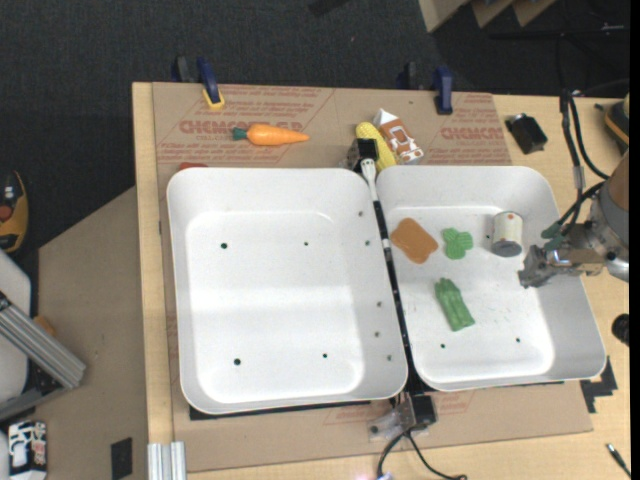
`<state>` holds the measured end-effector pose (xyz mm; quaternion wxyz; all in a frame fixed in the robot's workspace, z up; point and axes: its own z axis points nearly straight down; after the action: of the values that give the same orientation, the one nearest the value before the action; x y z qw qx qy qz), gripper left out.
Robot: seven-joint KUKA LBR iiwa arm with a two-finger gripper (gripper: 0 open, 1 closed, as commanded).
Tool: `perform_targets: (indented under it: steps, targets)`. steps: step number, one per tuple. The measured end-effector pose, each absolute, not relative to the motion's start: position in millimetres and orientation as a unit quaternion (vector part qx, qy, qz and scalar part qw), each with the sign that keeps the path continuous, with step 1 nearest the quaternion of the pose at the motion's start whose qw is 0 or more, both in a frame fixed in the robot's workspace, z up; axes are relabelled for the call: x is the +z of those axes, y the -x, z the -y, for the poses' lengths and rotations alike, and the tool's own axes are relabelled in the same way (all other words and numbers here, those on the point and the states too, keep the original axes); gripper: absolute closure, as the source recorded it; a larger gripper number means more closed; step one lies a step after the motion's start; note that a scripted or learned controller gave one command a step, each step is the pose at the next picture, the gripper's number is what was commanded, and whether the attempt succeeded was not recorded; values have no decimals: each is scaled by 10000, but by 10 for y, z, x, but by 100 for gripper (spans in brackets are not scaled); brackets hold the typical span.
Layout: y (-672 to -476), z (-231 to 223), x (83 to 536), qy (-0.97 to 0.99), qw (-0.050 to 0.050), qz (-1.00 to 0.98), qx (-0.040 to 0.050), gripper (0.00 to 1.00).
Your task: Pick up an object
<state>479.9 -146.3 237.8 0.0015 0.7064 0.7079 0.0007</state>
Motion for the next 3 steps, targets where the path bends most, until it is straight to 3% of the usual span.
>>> perform_targets:
  steps: [3]
  targets:
    - [-4795,1139,2506,-7069,-3,-7073,0,100]
